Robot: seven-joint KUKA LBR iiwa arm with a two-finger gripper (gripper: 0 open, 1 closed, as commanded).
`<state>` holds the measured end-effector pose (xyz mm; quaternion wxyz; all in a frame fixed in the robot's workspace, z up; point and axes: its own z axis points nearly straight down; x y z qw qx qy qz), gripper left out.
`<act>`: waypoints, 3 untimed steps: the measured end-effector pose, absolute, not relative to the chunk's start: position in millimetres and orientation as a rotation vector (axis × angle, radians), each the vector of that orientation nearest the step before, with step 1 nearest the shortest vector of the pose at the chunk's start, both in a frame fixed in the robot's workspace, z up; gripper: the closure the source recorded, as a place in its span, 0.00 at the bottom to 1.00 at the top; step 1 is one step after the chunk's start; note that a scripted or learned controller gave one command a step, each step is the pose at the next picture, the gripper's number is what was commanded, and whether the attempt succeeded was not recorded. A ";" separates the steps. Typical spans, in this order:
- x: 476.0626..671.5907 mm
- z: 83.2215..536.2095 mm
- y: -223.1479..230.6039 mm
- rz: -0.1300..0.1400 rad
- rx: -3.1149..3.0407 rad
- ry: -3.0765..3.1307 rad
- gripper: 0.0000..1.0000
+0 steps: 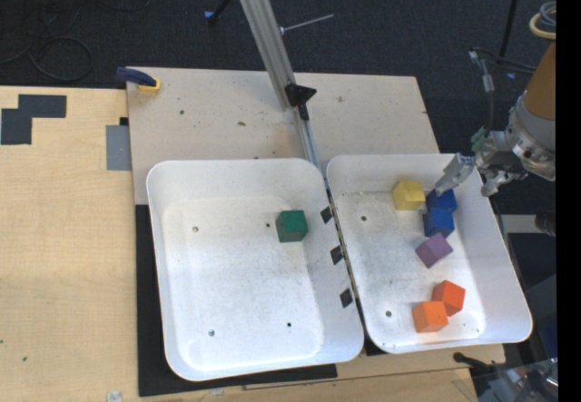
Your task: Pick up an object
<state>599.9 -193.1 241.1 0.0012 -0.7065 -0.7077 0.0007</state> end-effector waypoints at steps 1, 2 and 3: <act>600.0 241.1 -192.9 0.003 -2.216 -2.223 0.00; 598.9 196.6 -187.3 0.006 -2.215 -2.219 0.00; 601.8 152.0 -186.4 0.006 -2.216 -2.218 0.00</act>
